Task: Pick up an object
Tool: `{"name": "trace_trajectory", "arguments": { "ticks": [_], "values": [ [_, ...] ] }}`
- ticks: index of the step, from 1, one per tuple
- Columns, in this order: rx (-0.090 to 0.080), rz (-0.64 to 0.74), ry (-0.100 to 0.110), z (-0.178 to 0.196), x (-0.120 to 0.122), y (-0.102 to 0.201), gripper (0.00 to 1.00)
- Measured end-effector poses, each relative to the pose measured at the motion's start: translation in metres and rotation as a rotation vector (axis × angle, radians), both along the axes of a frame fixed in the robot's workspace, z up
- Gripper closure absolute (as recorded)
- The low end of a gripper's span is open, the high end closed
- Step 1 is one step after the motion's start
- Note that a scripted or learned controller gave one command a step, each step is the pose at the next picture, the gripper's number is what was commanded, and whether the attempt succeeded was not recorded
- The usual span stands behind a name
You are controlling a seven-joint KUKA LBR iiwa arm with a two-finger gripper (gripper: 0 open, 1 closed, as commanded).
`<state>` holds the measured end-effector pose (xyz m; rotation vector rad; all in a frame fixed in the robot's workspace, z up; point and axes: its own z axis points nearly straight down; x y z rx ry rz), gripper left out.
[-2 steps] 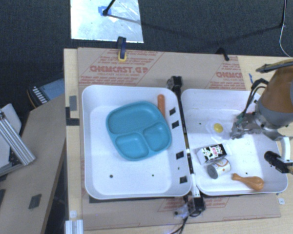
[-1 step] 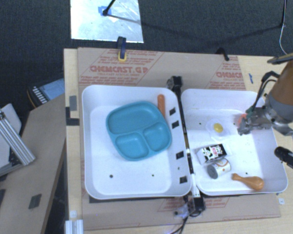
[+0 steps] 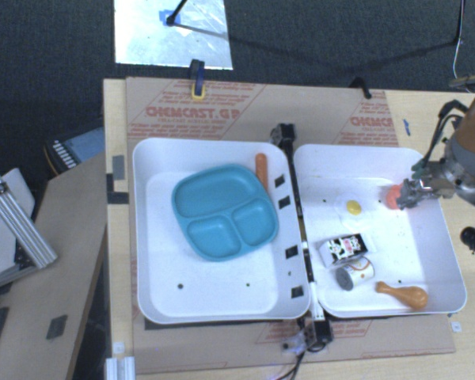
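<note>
A divided plate [image 3: 224, 220] lies in the left bin [image 3: 154, 291]; a carton [image 3: 343, 248] in the right bin [image 3: 443, 283].

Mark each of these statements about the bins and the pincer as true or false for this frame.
1. The blue divided plate lies in the left bin. True.
2. The small yellow object sits on the blue plate. False: it lies on the floor of the right bin, apart from the other things.
3. The pincer is over the right bin's far right side, next to an orange-red object. True.
4. The tan drumstick-shaped toy lies in the left bin. False: it is near the right bin's front edge.
5. A small can lies on its side just in front of the black-and-white carton. True.
</note>
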<state>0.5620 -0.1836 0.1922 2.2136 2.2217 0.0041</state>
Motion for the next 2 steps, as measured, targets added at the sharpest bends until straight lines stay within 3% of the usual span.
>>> {"name": "trace_trajectory", "arguments": {
  "ticks": [1, 2],
  "values": [
    [0.001, 0.000, 0.001, 0.020, 0.001, 0.000, 1.00],
    [0.002, 0.005, 0.003, 0.027, 0.017, 0.042, 1.00]
  ]
}}
